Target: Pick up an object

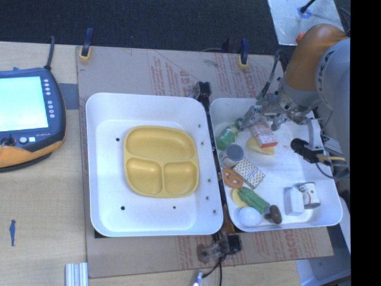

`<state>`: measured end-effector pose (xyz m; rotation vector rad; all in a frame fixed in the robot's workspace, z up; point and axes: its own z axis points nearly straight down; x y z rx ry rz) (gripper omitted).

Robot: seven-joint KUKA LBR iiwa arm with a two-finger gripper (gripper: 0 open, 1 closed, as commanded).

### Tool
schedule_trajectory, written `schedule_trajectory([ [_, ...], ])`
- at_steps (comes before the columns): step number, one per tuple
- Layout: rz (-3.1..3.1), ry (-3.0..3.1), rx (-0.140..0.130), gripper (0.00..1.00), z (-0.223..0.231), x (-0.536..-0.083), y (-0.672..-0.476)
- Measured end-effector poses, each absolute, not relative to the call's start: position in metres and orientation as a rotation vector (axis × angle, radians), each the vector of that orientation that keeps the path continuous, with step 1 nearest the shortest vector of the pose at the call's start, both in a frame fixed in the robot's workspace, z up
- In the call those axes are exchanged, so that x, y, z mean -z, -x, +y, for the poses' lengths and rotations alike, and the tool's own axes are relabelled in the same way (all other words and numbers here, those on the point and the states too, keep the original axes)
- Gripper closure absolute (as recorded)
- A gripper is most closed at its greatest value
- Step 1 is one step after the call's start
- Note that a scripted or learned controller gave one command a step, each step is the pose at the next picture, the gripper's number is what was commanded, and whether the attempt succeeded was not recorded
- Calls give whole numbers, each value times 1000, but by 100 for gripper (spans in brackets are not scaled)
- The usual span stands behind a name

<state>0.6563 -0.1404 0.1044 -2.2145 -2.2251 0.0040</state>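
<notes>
The small orange-and-white packet (264, 139) lies in the far part of the right-hand shallow white bin (330, 216), resting partly on a pale yellow soft piece (266, 149) that shows at its near edge. The two-finger gripper (269, 115) hangs directly over the packet's far end, its metal fingers (278, 122) spread apart and grasping nothing; whether they touch the packet cannot be told. Above it rises the grey arm with its orange band (309, 55), coming in from the right.

Left of the packet lies a green bottle-like object (227, 137), tilted, close to the bin's left wall, and just nearer than that a round grey-blue disc (234, 152). Nearer still are a checkered white-and-grey packet (250, 173) with a small orange pretzel-shaped piece (231, 177) beside it, then a long dark green cylinder (255, 199), a white ball (249, 217) and a small brown lump (274, 214) along the near wall. A white boxy item (296, 199) sits in the near right corner (its markings are too small to read).

The left-hand white bin (104, 216) holds a yellow plastic divided tray (161, 160). Far left on the bench sits a handheld control pendant with a bright screen (27, 115)
</notes>
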Motion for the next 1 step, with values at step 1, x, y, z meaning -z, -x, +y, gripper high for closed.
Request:
schedule_trajectory([
  [1,-2225,2215,-6,0,-138,-107,-609],
])
